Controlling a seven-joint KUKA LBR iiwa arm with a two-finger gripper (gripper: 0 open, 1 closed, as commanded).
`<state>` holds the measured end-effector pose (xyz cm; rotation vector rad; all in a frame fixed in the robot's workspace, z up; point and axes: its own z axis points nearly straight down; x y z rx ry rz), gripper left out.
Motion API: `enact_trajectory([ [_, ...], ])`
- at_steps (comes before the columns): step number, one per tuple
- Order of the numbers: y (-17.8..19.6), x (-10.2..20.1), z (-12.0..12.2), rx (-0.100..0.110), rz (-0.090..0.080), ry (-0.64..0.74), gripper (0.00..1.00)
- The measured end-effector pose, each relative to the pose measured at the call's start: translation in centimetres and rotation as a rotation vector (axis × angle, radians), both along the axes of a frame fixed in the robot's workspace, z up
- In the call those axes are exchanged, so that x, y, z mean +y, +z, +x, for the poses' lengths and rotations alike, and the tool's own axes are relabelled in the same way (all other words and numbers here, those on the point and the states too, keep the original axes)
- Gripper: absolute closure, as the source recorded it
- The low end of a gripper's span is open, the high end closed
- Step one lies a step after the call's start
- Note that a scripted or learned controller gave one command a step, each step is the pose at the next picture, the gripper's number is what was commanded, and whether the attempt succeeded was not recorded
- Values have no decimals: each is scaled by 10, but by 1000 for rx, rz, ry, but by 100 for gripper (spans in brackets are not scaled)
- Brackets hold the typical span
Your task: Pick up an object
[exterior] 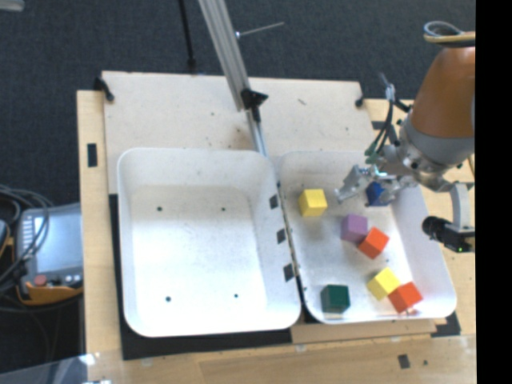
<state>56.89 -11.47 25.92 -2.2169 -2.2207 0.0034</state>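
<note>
Nearest camera, along right bin (436, 294) front edge: green cube (335, 298), yellow cube (383, 282), orange cube (406, 295) touching yellow one. Further back: purple cube (354, 228) with second orange cube (373, 242) just beside it. Second yellow cube (313, 202) lies alone, nearer divider. Left bin (136, 174) white, speckled. Far side of right bin: gripper (370, 184) low over bin floor, blue cube (376, 193) seen between its fingers, pinched. Purple cube sits just in front of gripper. Orange band (446, 86) above wrist at right.
</note>
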Motion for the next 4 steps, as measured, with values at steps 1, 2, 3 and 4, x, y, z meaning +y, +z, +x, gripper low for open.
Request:
enact_trajectory([
  [1,3,0,1,-6,-1,-2,0],
  [2,-55,7,-4,0,-2,-5,0],
  [3,-115,11,-9,2,-2,-5,0],
  [4,-130,10,-2,-26,-5,-1,0],
])
